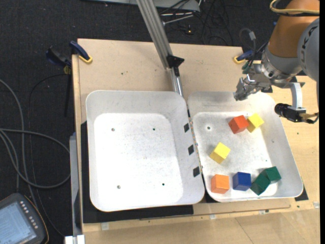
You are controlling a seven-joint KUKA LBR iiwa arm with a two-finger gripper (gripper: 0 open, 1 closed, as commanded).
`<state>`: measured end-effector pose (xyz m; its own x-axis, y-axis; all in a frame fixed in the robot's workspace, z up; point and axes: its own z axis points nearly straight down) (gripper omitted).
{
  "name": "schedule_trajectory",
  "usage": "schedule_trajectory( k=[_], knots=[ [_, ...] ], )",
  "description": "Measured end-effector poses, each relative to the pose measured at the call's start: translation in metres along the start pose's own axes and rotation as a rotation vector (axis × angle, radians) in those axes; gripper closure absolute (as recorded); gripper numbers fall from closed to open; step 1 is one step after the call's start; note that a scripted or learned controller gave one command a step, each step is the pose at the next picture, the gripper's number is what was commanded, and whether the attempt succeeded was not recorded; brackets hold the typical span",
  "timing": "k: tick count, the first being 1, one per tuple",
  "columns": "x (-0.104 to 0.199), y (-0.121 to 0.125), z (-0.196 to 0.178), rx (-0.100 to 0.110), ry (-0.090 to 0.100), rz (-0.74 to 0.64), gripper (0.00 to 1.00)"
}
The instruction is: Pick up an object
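My gripper (242,92) hangs over the back edge of the right bin (284,151), above and apart from the blocks. Nothing shows between its tips. Below it in the right bin lie an orange-red block (237,124) touching a small yellow block (255,121). A second yellow block (220,152) sits near the bin's middle. Along the front edge stand an orange block (220,183), a blue block (242,181) and two green blocks (266,179) close together.
The left bin (134,149) lies beside the right one, with small black clips (191,149) along the shared rim. A slanted metal pole (157,34) crosses the bench (127,65) at the back. Clamps sit at the bench's back corners.
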<state>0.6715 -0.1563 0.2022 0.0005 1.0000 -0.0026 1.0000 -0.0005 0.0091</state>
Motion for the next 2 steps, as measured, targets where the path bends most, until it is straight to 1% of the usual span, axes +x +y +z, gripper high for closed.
schedule_trajectory(
  k=[1,2],
  knots=[
    [-0.0057,0.0015,-0.0638,-0.001,-0.001,-0.001,1.0],
    [-0.0053,0.0024,-0.0688,0.006,0.001,-0.003,1.0]
  ],
)
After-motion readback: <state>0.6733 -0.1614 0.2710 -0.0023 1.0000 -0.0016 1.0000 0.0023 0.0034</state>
